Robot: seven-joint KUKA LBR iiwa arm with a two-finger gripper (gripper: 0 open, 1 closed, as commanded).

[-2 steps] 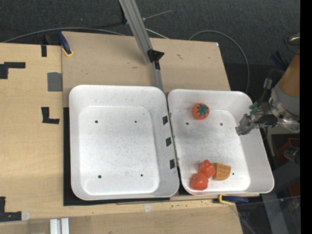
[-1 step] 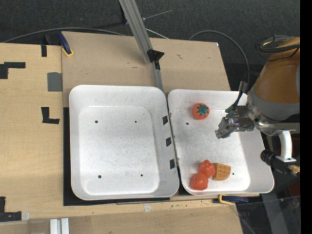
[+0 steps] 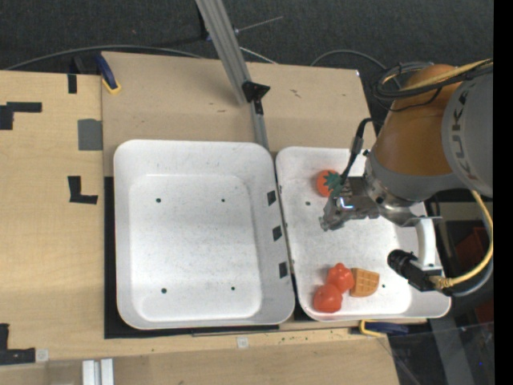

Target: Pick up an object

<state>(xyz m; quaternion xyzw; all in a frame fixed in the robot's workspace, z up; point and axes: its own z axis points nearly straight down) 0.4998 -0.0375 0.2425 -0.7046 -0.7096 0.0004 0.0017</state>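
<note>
My gripper [image 3: 335,215] hangs over the middle of the right bin [image 3: 309,239], below the arm's orange band. A small red tomato-like toy with a green top [image 3: 325,183] lies just up and left of it, near the bin's back. At the bin's front sit two red pieces, a red pepper-like toy [image 3: 340,277] and a round red toy [image 3: 326,298], with an orange waffle-like piece [image 3: 364,282] beside them. Nothing shows between the fingers.
The left bin [image 3: 192,231] lies beside the right one, sharing a middle rim. A grey metal pole [image 3: 232,54] slants in from the top toward the bins' back edge. Wooden bench surface with black tape marks lies to the left.
</note>
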